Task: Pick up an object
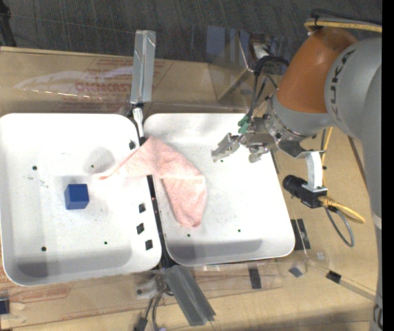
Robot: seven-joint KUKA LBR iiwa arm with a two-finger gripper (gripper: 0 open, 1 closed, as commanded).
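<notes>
Pink cloth drapes across bin divider; blue cube left; tool open, empty.

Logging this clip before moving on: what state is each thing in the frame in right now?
Pink cloth: crumpled, draped over the divider between both bins, not gripped.
Blue cube: resting flat in the left bin, untouched.
Hand: over the right bin, holding nothing, apart from the cloth.
</notes>
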